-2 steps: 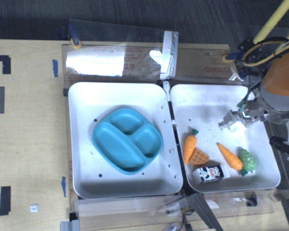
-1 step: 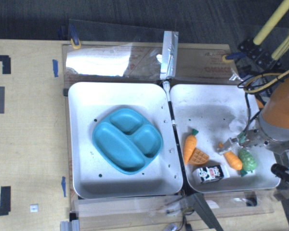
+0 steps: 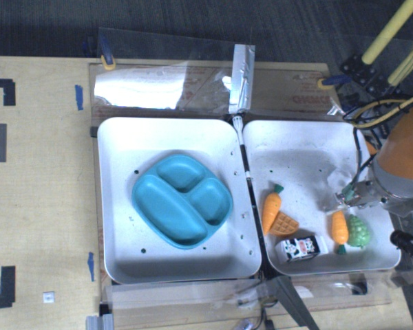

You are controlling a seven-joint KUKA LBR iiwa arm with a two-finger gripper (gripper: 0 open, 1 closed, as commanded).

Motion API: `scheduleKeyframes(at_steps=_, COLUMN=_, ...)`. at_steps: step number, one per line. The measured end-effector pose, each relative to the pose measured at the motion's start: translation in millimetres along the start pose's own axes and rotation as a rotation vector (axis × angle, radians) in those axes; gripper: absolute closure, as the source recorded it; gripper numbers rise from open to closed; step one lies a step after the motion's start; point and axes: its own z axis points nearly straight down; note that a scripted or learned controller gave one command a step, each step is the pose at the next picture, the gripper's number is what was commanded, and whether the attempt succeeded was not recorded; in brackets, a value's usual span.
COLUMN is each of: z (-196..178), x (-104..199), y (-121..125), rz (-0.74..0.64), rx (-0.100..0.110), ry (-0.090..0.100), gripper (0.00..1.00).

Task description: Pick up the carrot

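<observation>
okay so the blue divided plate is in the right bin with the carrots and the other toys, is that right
Not quite. The camera view shows the blue divided plate in the left bin, alone. The two carrots and the other toys lie in the right bin.

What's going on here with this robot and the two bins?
The arm reaches in from the right over the right bin, its gripper hanging just above a carrot that lies beside a green toy. A second carrot lies near the bin's left wall, next to a waffle piece and a small black-and-white toy. Nothing looks lifted yet. The left bin holds a blue divided tray.
</observation>
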Motion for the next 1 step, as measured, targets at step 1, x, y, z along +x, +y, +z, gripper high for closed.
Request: scheduleKeyframes(at_steps=1, z=-91.0, x=102.8, y=-17.2, rz=0.019, rx=0.005, ry=0.006, gripper=1.0)
